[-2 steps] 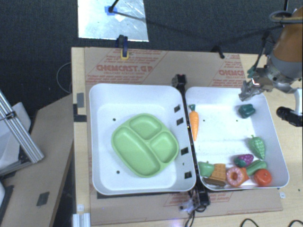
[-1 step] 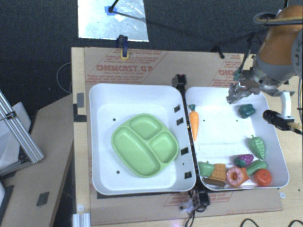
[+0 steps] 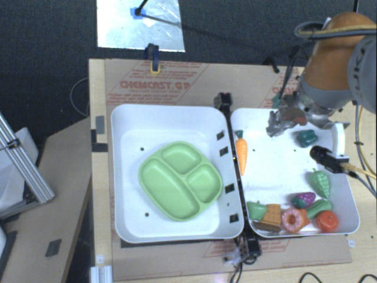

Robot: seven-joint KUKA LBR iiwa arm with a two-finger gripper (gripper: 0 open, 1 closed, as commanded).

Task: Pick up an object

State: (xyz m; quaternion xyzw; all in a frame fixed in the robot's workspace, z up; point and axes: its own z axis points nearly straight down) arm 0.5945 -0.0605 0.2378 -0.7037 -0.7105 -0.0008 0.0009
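My gripper (image 3: 275, 127) hangs over the far part of the right bin (image 3: 272, 173), above bare white floor. An orange carrot (image 3: 240, 152) lies to its left against the bin's left wall. A teal toy (image 3: 306, 138) sits just right of the gripper. Along the near edge lie a green piece (image 3: 256, 209), a brown waffle-like block (image 3: 271, 216), a pink donut (image 3: 291, 219), purple grapes (image 3: 303, 199) and a red tomato (image 3: 327, 220). A green cone-shaped toy (image 3: 321, 183) lies at the right. I see nothing held in the gripper.
The left bin (image 3: 129, 134) holds a light green divided plate (image 3: 179, 180). A black divider with clips (image 3: 231, 158) runs between the two bins. The arm's orange band (image 3: 339, 52) rises at the upper right.
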